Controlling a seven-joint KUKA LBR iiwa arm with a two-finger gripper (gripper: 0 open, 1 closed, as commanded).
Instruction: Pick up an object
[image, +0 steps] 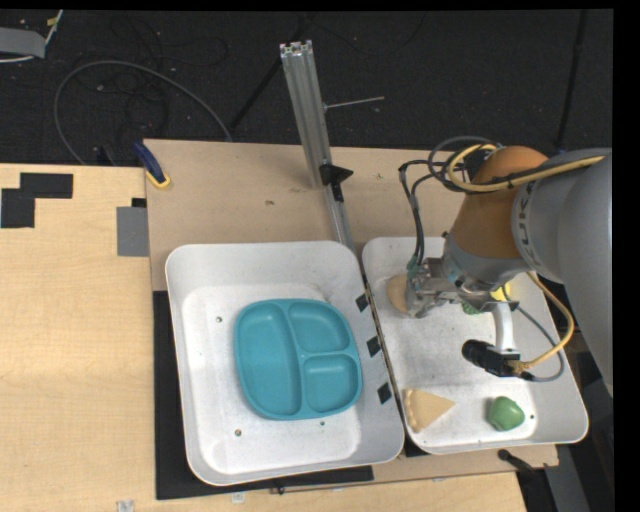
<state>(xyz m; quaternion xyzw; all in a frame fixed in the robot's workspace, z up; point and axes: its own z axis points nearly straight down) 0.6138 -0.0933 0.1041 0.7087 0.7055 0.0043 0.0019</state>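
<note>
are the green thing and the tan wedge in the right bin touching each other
Apart. The camera view shows bare white floor of the right bin between the green object and the tan wedge.

Even bright overhead light, soft short shadows, white bins (200, 440) near glare, dark background, slightly soft focus

Bins (200, 300): white plastic, matt, faintly speckled. Divided tray (297, 357): smooth teal plastic, slight sheen. Table (70, 330): pale wood grain, matt. Upright post (305, 110): bare metal. Arm (560, 215): smooth grey shell, glossy orange band.
</note>
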